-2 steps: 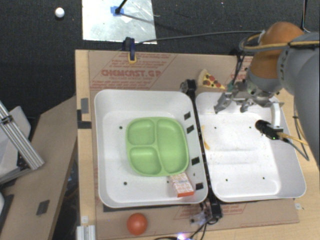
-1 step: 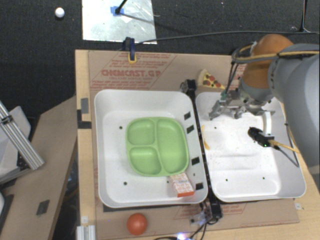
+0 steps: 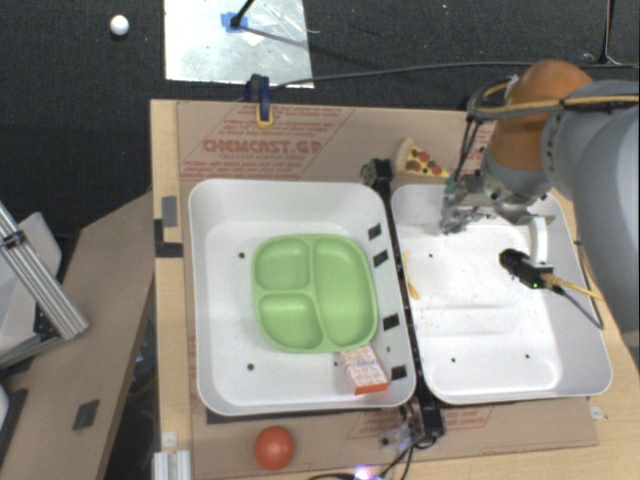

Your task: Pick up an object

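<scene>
Thin yellow stick (image 3: 410, 276) lies in the right-hand shallow white bin (image 3: 500, 368), beside its left wall. The tool (image 3: 455, 214) hangs over that bin's far left corner, apart from it; spread or pressed together, I cannot tell.

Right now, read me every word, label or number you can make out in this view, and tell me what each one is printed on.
"CHEMCAST GP": large red print on the brown board under the bins.
Smaller red lines around that name on the same board: too blurred to read.
Print on the small orange box at the front of the left bin: too small to read.
Nothing else legible.
</scene>
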Robot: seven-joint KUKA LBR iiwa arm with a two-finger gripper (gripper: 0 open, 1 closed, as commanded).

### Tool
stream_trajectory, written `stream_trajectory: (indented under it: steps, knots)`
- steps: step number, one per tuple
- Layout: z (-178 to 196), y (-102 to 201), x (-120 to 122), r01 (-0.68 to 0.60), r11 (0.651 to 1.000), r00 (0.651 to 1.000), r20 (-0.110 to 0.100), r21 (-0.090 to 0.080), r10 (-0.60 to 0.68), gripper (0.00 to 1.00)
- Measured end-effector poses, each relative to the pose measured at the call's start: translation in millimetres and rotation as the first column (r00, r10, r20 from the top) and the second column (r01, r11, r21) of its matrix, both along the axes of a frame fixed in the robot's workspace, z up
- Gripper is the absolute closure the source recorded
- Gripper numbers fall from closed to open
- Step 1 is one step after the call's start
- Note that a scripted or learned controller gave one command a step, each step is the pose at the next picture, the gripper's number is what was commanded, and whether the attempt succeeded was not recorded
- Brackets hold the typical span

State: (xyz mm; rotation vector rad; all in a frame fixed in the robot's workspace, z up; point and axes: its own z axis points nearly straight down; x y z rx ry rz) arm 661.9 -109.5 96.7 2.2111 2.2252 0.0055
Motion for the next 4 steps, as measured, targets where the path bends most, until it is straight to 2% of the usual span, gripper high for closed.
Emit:
stream_trajectory:
  steps: [3, 4]
  knots:
    - [139, -1, 2, 0.001, 1.0, 1.0, 0.002, 0.0, -0.001, 1.0]
    - [145, 54, -9, -0.003, 1.0, 1.0, -0.003, 0.003, 0.003, 1.0]
